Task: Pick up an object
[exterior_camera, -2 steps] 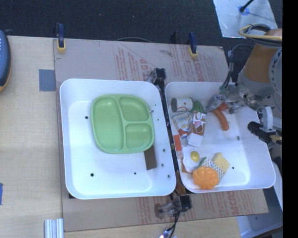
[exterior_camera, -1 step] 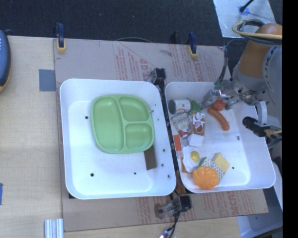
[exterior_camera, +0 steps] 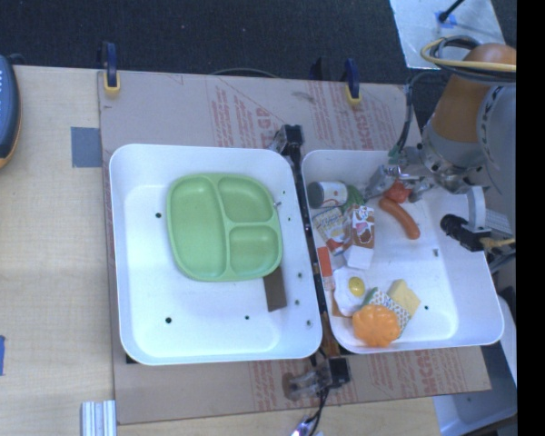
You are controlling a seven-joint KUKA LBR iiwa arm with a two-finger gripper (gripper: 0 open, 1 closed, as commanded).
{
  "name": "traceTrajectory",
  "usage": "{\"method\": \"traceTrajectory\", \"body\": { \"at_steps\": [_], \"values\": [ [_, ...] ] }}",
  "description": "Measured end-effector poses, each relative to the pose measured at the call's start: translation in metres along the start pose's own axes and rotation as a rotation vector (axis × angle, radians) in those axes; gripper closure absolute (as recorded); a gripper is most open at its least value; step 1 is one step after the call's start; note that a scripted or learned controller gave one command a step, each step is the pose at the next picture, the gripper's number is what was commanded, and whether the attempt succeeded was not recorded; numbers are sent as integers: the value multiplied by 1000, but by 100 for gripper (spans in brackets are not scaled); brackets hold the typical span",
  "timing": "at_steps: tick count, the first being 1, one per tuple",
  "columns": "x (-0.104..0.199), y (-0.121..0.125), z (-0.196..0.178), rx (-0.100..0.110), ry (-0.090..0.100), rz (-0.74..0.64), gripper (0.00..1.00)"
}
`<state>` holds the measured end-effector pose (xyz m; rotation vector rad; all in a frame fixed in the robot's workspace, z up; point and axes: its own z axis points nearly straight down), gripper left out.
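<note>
Two white bins sit side by side: the left bin (exterior_camera: 136,325) bears a green divided plate (exterior_camera: 224,226); the right bin (exterior_camera: 454,321) holds toy food. The gripper (exterior_camera: 392,182) hovers at its far edge, just beside a toy sausage (exterior_camera: 403,217), jaw state unclear.

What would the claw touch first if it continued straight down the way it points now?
Probably the orange-red sausage in the right bin: the claw hangs right at its upper end. Depth is unclear from this slanted view, so it could meet the bin floor beside it.
</note>
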<state>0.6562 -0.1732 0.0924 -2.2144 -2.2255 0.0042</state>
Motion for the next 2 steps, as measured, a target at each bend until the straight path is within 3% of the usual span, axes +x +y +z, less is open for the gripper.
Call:
{"method": "traceTrajectory", "body": {
  "at_steps": [1, 2],
  "values": [
    [-1, 0, -11, 2, -1, -3, 100],
    [73, 1, -81, -3, 1, -1, 100]
  ]
}}
